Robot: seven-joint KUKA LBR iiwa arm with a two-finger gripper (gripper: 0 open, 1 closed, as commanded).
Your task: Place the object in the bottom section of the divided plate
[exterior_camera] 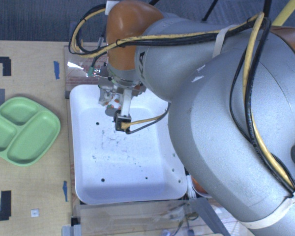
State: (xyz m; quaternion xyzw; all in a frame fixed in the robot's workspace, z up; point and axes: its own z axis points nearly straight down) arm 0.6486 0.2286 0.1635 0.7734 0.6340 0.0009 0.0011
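1. hand (pixel 116 101) hangs low over the 12 o'clock end of the white bin (pixel 137 166), under the arm's orange band (pixel 128 28); how far it is spread cannot be told from this slant.
2. a small orange-and-white bit (pixel 117 103) shows right at the hand. it may be the object, but whether it is gripped or merely lies beneath is unclear.
3. the green divided plate (pixel 23 130) lies on the wooden surface (pixel 29 58) at 9 o'clock of the bin, well apart from the hand. its large bottom section (pixel 33 137), on the plate's 5 o'clock side, holds nothing.
4. the step in hand, as i judge it, is securing the object. to do it well, close squarely on it, lift straight up clear of the bin wall, and check that it comes along before travelling toward 9 o'clock.
5. release low over the middle of the bottom section, away from the ridges, so the object does not tip into a smaller section.
6. no writing is readable: the blue tape (pixel 56 69) and black corner marks (pixel 4 65) carry no text, and a tiny tag (pixel 35 212) at 7 o'clock is too small to read.
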